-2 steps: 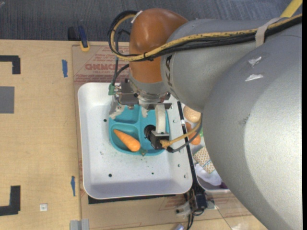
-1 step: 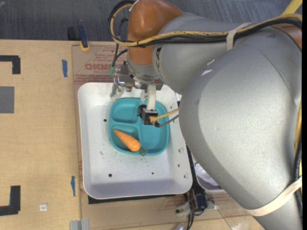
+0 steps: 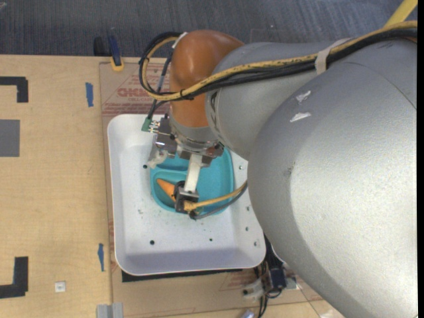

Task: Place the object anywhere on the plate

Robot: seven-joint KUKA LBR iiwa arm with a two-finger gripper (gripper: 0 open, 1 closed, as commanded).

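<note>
A teal plate (image 3: 218, 177) lies in the middle of the white bin (image 3: 132, 230). A small orange object (image 3: 166, 189) rests on the plate's left part, partly hidden by the robot's wrist hardware. My gripper (image 3: 167, 165) hangs low over the plate's left edge, just above the orange object. The orange-banded wrist blocks the gripper from above, so whether it touches the object is hidden.
The grey arm covers the whole right side of the view and the bin's right rim. The bin's bare floor shows to the left and in front of the plate. Brown cardboard with black and blue tape marks lies left of the bin.
</note>
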